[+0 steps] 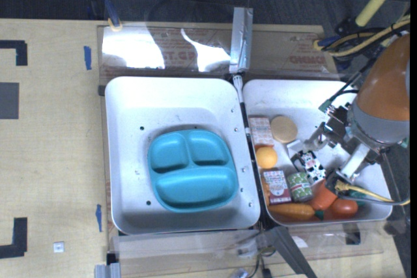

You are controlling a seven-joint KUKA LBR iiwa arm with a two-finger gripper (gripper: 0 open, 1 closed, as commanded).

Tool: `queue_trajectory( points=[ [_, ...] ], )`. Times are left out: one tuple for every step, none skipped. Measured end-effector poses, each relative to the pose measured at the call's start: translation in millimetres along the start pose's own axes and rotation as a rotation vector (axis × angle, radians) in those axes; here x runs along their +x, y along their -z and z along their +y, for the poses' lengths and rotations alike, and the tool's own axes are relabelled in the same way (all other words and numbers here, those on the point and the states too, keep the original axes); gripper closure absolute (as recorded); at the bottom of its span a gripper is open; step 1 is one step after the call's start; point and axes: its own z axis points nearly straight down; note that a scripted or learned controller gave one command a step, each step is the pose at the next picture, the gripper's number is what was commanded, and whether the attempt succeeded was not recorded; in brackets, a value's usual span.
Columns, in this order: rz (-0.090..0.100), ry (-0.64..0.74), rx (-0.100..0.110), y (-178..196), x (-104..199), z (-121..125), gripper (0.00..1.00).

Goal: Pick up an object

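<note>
Orange, red and green toy foods lie crowded along the six o'clock wall of the right bin (260, 89), and that crowding is the likely trouble: a carrot (293, 210) touches a red tomato-like piece (344, 208), a green can (300, 185) leans against a red carton (275, 184), so a descending grasp could wedge between neighbours, pinch an edge, or nudge pieces aside and come up empty. An orange ball (266, 157) and a tan disc (284, 129) sit apart toward ten o'clock, and look easier. The gripper (310, 163) hovers near the bin's centre, just above the can; whether it is spread or clenched I cannot tell, and nothing is visibly grasped. A blue tray (191, 169) fills the left bin (130, 101).
</note>
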Motion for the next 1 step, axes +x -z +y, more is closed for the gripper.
queue_trajectory(
  points=[
    [0.002, -0.122, -0.003, -22.2, 83.6, -26.2, 0.0]
  ],
)
